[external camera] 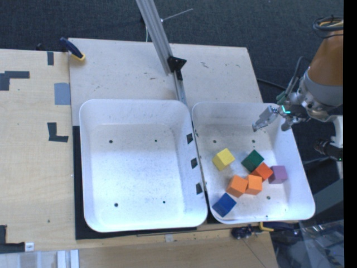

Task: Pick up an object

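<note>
Small blocks lie in the right bin [234,116]: a yellow block [223,158], a green block [252,161], a purple block [278,173], several orange blocks [246,183] clustered together and a blue block [225,204] near the front rim. My gripper [271,118] hangs over the bin's far right rim, above and to the right of the blocks. Its fingers are spread apart with nothing between them.
The left bin [136,161] stands beside the right one. A slanted metal rail [159,35] runs down to the gap between the bins. A blue and yellow tool [72,48] lies on the bench at the back left.
</note>
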`<state>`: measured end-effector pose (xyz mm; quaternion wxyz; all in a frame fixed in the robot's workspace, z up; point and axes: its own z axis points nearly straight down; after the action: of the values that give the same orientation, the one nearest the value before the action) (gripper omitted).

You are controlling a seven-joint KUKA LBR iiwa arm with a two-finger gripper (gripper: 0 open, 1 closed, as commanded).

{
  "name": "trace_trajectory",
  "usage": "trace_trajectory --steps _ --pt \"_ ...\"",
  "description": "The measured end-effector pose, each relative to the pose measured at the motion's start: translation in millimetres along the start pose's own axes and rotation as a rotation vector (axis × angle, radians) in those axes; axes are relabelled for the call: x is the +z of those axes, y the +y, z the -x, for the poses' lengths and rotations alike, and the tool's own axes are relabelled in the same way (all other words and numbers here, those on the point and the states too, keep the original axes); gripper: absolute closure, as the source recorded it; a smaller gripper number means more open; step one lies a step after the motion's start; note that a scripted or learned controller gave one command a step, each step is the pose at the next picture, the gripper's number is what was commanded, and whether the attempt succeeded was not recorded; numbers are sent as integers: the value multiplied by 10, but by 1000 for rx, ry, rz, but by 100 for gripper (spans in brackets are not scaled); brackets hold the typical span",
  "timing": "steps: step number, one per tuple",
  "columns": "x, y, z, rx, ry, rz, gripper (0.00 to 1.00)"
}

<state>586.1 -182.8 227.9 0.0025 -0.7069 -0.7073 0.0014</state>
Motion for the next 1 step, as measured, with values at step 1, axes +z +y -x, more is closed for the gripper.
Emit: trace_trajectory --steps 1 --pt "-25 10 -1 -1 -1 5 0"
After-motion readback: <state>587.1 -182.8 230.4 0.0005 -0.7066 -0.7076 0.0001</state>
